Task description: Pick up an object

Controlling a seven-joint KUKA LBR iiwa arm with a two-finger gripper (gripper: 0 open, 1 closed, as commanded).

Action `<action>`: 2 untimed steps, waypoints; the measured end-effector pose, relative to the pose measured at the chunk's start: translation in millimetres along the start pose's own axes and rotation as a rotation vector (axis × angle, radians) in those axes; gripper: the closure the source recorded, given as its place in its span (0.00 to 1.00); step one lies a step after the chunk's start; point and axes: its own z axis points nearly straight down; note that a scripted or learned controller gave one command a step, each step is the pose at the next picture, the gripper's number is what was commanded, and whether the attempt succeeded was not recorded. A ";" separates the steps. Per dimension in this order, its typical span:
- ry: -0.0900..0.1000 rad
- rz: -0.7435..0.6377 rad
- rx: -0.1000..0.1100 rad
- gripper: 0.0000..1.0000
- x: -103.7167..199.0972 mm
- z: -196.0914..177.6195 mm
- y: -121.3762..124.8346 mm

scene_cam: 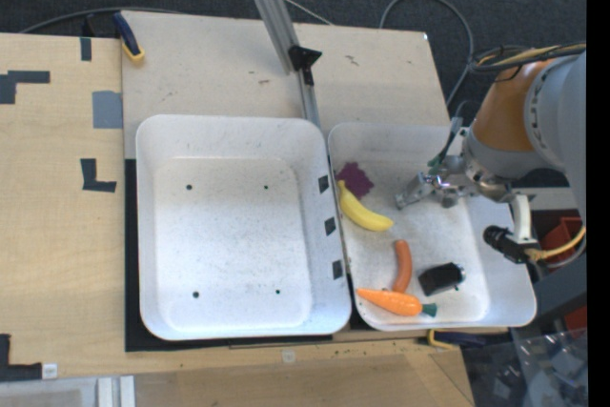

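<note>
Even, bright light; soft shadows; slightly grainy, soft focus.

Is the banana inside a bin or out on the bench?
Inside: the banana lies on the right bin's floor, near its left wall.

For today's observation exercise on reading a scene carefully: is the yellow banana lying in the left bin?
No, the banana lies in the right bin, near its left wall, just below a purple piece.

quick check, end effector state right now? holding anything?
End effector: over the right bin, nothing visibly held; open or closed cannot be told.
</note>
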 end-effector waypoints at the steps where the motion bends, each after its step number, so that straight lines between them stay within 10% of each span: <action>1: 0.000 -0.001 0.000 1.00 0.5 -11.3 0.3; 2: 0.001 0.000 -0.006 1.00 6.0 -56.0 5.5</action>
